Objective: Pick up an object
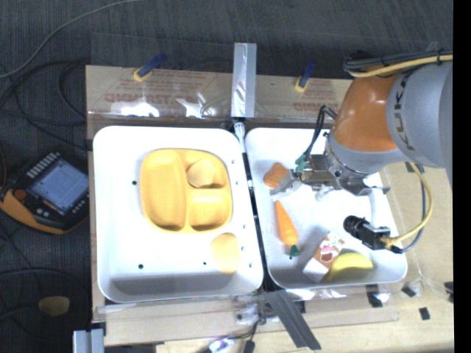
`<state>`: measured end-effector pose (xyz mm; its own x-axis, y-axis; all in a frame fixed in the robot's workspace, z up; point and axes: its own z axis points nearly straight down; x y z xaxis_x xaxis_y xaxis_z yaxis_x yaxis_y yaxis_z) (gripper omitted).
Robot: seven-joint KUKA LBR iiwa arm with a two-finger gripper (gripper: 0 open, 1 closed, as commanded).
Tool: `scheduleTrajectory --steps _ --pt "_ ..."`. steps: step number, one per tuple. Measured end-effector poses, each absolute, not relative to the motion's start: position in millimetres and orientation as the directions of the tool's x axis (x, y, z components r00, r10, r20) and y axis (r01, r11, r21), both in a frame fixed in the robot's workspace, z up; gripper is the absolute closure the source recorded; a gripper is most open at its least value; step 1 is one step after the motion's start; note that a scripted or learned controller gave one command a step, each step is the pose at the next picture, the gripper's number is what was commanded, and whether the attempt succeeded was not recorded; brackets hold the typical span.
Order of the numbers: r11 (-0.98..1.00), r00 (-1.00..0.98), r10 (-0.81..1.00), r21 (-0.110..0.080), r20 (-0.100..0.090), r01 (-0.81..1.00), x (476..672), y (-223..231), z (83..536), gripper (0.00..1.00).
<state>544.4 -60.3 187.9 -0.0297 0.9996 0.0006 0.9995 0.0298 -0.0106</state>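
The right bin (383, 271) holds an orange bread-like piece (275, 173) at its upper left. An orange carrot (286, 223) with a green tip lies below that piece. A small printed carton (329, 251) and a yellow banana-like object (350, 265) sit near the front edge. My gripper (300, 176) hangs low over the bin's upper middle, just right of the orange piece and above the carrot. The arm's grey and orange wrist (368, 127) hides the bin's back right part.
The left bin (110, 271) holds a yellow divided tray (165, 190) with a round beige object (200, 173) in its upper right compartment. A pale yellow lump (225, 249) lies by that bin's right wall. A handheld controller (45, 190) rests on the floor at left.
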Motion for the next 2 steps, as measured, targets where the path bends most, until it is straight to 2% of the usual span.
scheduleTrajectory --steps 1,2 --pt "0.066 -0.066 0.998 0.0 0.001 0.998 523.6 -109.2 89.6 0.0" --pt "0.065 -0.065 0.998 0.009 -0.003 0.998 588.3 -113.3 87.5 0.0"
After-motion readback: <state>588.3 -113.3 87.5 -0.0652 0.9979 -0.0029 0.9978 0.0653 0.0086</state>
